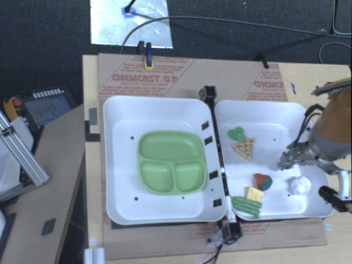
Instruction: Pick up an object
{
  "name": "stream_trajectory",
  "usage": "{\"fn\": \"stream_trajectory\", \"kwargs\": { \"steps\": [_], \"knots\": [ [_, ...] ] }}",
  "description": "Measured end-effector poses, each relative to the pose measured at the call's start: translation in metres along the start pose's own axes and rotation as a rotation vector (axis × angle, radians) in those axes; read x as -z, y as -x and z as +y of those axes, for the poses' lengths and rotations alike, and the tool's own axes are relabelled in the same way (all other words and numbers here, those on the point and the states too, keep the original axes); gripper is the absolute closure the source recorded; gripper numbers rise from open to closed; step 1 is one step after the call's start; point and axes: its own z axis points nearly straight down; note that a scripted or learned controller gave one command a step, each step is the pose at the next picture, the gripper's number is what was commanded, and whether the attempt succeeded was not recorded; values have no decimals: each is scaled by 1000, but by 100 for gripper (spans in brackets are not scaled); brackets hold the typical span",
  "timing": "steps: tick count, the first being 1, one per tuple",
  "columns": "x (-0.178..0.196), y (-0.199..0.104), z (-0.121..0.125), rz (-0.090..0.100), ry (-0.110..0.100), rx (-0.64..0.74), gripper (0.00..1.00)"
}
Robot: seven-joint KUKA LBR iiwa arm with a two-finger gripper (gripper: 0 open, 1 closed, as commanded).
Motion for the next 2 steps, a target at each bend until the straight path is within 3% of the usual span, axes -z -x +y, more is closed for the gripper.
{"fn": "stream_trajectory", "kwargs": {
  "steps": [2],
  "knots": [
    [116,-14,8,-1,5,4,100]
  ]
}}
